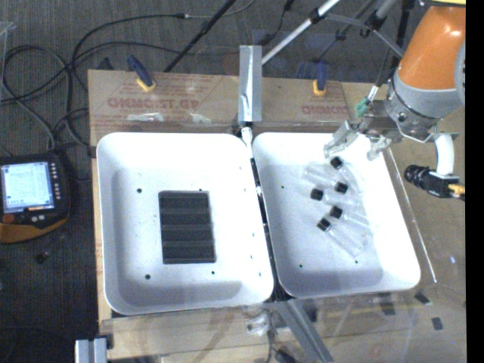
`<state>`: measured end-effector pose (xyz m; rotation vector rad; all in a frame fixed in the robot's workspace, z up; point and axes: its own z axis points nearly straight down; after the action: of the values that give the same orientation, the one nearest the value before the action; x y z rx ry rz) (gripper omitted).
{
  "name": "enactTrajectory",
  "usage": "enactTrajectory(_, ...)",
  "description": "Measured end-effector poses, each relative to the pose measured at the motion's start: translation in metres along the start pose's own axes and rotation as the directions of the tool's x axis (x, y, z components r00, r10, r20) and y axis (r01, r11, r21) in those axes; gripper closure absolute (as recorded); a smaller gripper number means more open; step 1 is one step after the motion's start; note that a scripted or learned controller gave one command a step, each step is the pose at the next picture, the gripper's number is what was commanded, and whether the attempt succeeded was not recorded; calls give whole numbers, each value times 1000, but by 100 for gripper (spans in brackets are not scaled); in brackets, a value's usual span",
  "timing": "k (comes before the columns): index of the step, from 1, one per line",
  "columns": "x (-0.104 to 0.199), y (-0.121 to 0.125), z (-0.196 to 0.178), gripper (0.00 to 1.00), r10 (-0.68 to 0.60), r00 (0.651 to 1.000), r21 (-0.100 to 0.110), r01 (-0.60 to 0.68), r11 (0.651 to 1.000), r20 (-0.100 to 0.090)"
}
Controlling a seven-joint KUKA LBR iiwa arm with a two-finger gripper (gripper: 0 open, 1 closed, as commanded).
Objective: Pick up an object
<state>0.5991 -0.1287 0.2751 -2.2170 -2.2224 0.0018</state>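
Several clear vials with black caps (336, 203) lie clustered in the right bin (393, 274); the tool (357, 144) hovers spread and unladen above them, and should descend squarely astride one vial.

Two shallow white bins: left bin (121, 203) and right bin (291, 259), side by side on a brown board (174, 100). Blue clamps (140, 70) at 11 and 1 o'clock. Handheld control pendant (30, 195) at 9 o'clock; black cables (45, 89) on grey floor.
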Motion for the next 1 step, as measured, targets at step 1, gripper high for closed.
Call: enactTrajectory(1,-18,-25,138,0,61,998,2,-61,998,0)
